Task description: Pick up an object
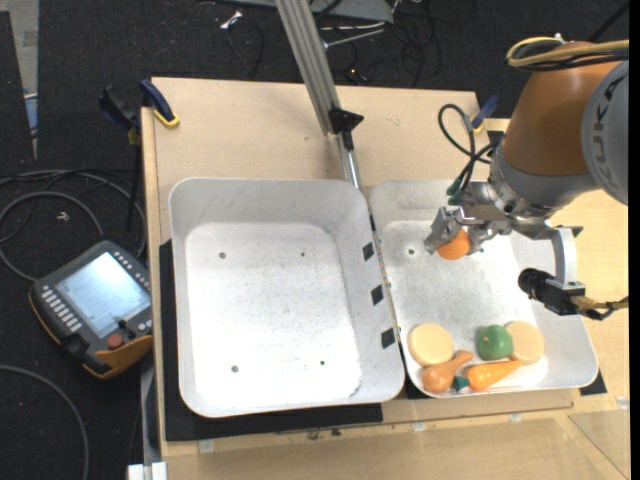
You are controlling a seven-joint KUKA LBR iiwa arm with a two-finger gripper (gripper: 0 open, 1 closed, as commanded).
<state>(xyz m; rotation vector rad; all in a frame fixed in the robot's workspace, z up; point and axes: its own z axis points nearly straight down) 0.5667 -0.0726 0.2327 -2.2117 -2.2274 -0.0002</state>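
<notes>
Hand (452, 236) at an orange ball (454, 247), right of centre in the frame.
The ball seems pinched between closed-in fingers; judged best: lift straight up, slowly, clear of the right bin (500, 288).

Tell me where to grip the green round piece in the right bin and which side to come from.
Grip the green round piece across its middle, coming straight down from above. It is wedged among neighbours: the pale disc on its right, the carrot-shaped piece in front, and the bin's near wall just beyond. Its top looks like the freest side, with fingers probably fitting best front to back.
</notes>
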